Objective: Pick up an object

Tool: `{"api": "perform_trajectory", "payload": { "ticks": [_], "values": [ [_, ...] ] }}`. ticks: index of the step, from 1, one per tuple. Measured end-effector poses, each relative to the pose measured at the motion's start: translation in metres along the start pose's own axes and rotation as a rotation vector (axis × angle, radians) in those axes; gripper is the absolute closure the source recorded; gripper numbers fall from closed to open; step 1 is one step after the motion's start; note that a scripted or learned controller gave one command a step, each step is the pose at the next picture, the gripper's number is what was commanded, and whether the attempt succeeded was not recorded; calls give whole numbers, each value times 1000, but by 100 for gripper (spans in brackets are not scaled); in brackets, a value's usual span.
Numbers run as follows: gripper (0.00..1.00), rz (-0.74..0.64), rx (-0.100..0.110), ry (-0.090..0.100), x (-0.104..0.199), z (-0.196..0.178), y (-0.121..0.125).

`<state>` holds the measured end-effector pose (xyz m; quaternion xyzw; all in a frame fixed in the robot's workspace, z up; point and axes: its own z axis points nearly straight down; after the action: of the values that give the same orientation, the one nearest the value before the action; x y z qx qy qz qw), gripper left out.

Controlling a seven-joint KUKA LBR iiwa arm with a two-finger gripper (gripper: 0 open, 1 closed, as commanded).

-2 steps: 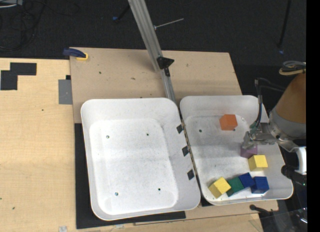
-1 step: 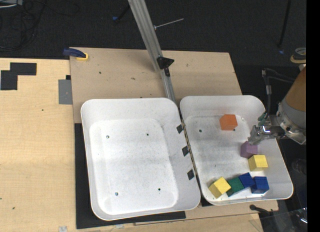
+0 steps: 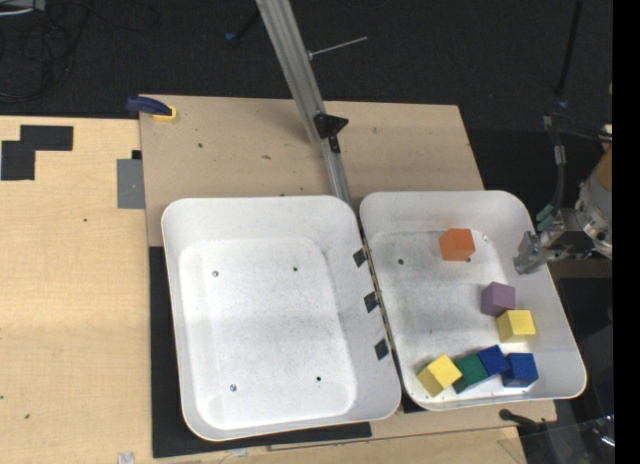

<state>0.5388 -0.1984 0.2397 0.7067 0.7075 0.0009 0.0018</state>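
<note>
— Camera view: are we holding anything yet?
— No. We're hovering the tool (image 3: 530,252) at the right bin's (image 3: 430,202) edge; its grip we cannot tell. Orange block (image 3: 457,244) is lying inside, ungrasped.

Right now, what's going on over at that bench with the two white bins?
A robot arm is reaching in from the right, and its claw sits at the right edge of the right bin, with nothing visibly held. That bin holds loose blocks: an orange block near the top, a purple block and a yellow block below it, and a cluster of yellow, green and blue ones at the bottom. The left bin sits alongside it. No pick has happened yet.
</note>
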Motion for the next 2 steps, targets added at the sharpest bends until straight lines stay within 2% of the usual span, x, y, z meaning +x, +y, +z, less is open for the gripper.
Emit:
{"api": "perform_trajectory", "payload": {
  "ticks": [2],
  "values": [
    [100, -3, 5, 3, 94, -8, 38]
  ]
}}
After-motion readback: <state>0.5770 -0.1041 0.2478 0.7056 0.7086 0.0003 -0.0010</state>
